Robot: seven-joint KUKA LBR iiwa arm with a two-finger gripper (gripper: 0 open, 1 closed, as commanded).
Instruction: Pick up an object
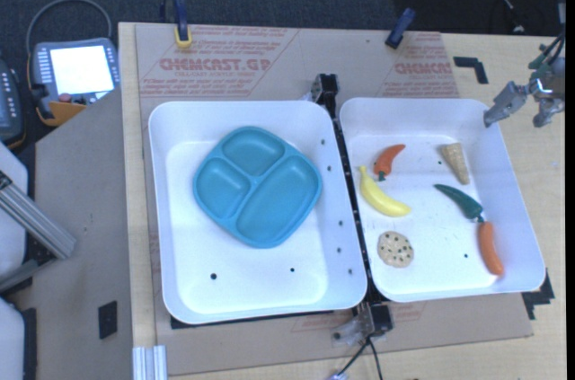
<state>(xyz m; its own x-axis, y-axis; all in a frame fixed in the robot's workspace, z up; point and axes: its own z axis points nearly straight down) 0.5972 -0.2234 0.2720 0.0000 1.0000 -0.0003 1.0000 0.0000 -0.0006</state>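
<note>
The right bin holds several toy foods: a small red pepper, a yellow banana, a round cookie, a tan cone, a dark green pepper and an orange carrot. My gripper hangs over the far right corner of that bin, above and to the right of the cone. It is open, with nothing between its fingers.
A blue divided plate lies in the left bin. A black clamp sits where the bins meet at the back. A tablet stands off the bench at the far left.
</note>
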